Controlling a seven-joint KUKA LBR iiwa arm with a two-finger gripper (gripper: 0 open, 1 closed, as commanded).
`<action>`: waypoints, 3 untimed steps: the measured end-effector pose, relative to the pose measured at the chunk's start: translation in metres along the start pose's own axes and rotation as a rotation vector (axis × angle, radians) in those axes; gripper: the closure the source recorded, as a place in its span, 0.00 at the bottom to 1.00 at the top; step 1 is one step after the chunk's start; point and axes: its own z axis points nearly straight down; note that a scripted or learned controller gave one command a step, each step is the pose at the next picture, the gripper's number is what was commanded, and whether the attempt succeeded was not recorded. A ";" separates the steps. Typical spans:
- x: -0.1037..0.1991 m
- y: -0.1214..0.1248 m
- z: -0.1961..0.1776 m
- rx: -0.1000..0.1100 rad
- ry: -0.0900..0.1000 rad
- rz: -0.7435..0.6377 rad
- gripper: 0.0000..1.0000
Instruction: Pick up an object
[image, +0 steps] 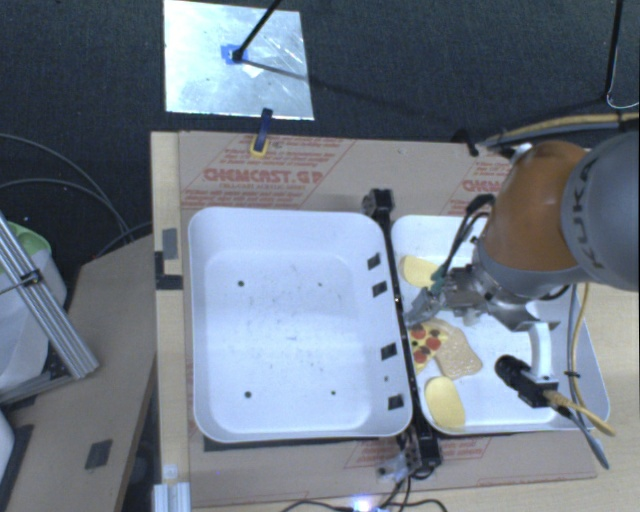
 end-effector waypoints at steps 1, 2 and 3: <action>0.075 0.018 -0.054 -0.016 -0.002 -0.002 0.00; 0.062 -0.013 -0.260 -0.030 -0.002 0.004 0.00; 0.125 -0.022 -0.142 0.000 -0.004 0.000 0.00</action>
